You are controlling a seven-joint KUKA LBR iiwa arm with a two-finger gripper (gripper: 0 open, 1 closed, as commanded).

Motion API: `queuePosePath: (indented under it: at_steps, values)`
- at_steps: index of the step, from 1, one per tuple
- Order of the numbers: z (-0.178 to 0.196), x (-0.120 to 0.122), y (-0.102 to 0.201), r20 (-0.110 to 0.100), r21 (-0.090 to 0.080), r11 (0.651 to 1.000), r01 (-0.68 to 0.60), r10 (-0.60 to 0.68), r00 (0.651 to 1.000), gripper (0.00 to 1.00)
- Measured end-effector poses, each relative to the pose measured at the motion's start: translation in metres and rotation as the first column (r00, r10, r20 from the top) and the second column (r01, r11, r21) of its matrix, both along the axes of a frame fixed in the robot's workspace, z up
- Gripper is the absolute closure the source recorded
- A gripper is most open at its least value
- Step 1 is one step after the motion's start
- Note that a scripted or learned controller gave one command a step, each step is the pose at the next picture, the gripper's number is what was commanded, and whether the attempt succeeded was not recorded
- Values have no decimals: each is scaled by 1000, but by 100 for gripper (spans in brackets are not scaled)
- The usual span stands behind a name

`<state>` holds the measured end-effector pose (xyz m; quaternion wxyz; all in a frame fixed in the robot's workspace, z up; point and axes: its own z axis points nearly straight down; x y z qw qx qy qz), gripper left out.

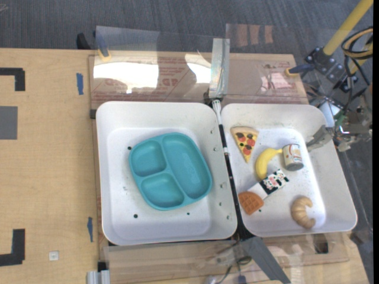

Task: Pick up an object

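A tan wooden bench (pixel 47 158) with black and blue tape marks stands on grey carpet (pixel 177 5). The left bin (pixel 112 218) holds a teal divided plate (pixel 170 170). The right bin (pixel 340 206) holds a pizza slice (pixel 244 141) at 11 o'clock, a banana (pixel 266 160), a can (pixel 292 156), a croissant (pixel 303 210) at 5 o'clock. The gripper (pixel 331 134) sits at the bin's 2 o'clock rim; whether it is apart or together, I cannot tell.

No legible txt; red print on the cardboard (pixel 148 78) behind bins too blurry.
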<state>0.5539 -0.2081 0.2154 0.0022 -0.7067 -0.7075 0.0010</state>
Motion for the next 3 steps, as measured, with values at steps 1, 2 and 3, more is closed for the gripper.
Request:
queuePosePath:
  at_steps: [1,2,3]
  values:
    - [-120,58,32,7,-3,1000,-1,1,1000,0]
    - [-115,57,33,1,-2,1000,-2,2,1000,100]
    - [-23,87,105,11,-1,1000,-7,7,1000,100]
